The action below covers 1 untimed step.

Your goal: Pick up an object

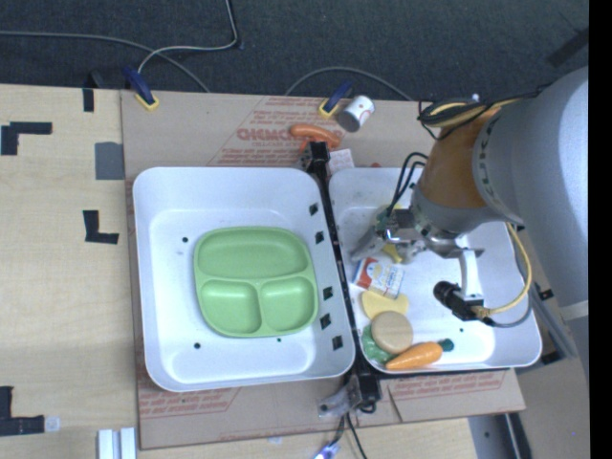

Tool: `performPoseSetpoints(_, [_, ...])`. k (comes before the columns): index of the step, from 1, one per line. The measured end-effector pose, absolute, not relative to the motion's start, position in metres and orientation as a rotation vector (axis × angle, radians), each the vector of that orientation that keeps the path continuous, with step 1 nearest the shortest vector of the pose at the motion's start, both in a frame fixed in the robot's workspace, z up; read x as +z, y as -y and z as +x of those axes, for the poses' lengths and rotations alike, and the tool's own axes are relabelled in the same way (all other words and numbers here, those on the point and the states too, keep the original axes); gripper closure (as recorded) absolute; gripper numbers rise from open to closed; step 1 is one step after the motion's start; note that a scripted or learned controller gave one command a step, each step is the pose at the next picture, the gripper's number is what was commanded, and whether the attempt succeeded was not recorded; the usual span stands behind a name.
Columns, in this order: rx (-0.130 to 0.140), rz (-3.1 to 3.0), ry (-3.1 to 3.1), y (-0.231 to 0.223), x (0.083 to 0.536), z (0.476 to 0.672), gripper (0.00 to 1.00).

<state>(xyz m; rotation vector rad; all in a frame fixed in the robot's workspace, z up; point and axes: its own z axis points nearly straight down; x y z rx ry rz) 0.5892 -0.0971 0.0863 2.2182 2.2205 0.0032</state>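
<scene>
Tool (394,240) of the grey arm, lowered into the right bin (507,352) near its left wall; from this slanted overhead view it cannot be told whether it is released or clenched, and nothing can be seen gripped in it. Directly below the tool lies a small red-and-white packet (380,276), seemingly the nearest candidate for pickup. Further toward the bin's near edge sit a yellow piece (384,304), a round tan disc (391,333), an orange carrot (415,356) and a bit of green (373,352), clustered and touching. The left bin (163,199) carries a green divided plate (256,281).

Step in hand, as judged: the descent or approach to a grasp, with no object yet lifted. The next move calls for settling squarely over one item, closing on it, and rising without dragging its neighbours or catching the bin wall.
</scene>
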Motion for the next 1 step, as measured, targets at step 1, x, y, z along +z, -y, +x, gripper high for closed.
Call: performPoseSetpoints(1, [0.002,2.217,-2.221,0.1042,0.0858,0.6506,0.00])
